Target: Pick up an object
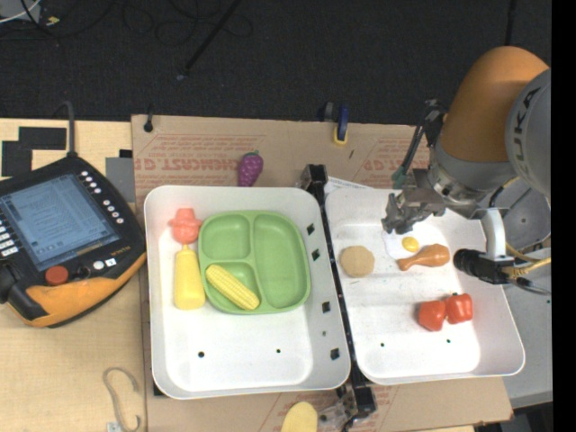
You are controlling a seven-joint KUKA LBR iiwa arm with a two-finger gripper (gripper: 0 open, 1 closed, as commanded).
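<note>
In the camera view the gripper [402,220] hangs over the right bin [486,358] near its 11 o'clock corner, just above a fried-egg toy [407,244]; how its tips stand cannot be told, and nothing shows between them. Just at the egg's 3 o'clock lies a toy drumstick [426,257], the likeliest pick: probably light, hard, slick plastic, best pinched across the narrow bone end. A round cookie [356,261] sits at 9 o'clock, a red pepper [445,311] toward 5 o'clock.
</note>
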